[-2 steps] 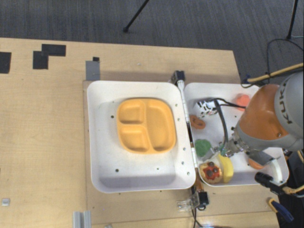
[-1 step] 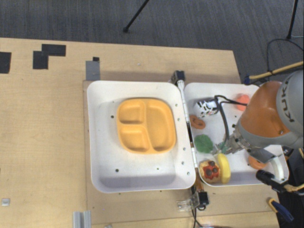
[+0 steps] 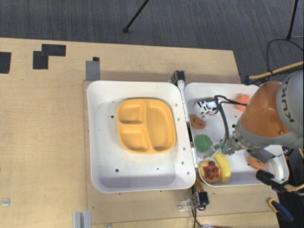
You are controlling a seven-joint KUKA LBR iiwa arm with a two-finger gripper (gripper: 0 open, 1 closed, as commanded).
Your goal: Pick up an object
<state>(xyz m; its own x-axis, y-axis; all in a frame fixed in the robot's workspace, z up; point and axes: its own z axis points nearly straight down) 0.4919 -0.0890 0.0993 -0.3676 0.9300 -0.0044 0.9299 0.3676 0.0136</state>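
Orange-banded and grey, the arm (image 3: 268, 115) enters from the right edge and bends over the right bin (image 3: 247, 178), its bulky wrist housing covering much of that bin's right half. The wrist points down and toward the left, and the gripper (image 3: 227, 147) sits low at the bin floor, near the middle of the bin and just above the banana (image 3: 223, 167). The wrist body and a black cable (image 3: 221, 112) looping from the upper part of the bin down toward the tool obscure the tool tip, so it cannot be told whether the tool is released or clenched, and nothing is seen grasped.

Contents of the right bin: a black-and-white patterned object (image 3: 205, 107) near the top left; a small brown-orange piece (image 3: 197, 123) just below it; a green object (image 3: 203, 142) at the left side, near the gripper; a yellow banana lying at a tilt by the front wall, touching a round item with red and dark markings (image 3: 210, 171) at the front left corner. A pink-orange object (image 3: 242, 99) shows at the top beside the arm housing, and another orange piece (image 3: 257, 163) shows at the lower right, partly under the arm.

The left bin (image 3: 102, 175) holds a yellow compartment tray (image 3: 145, 125), lying flat near its centre, well apart from the gripper.
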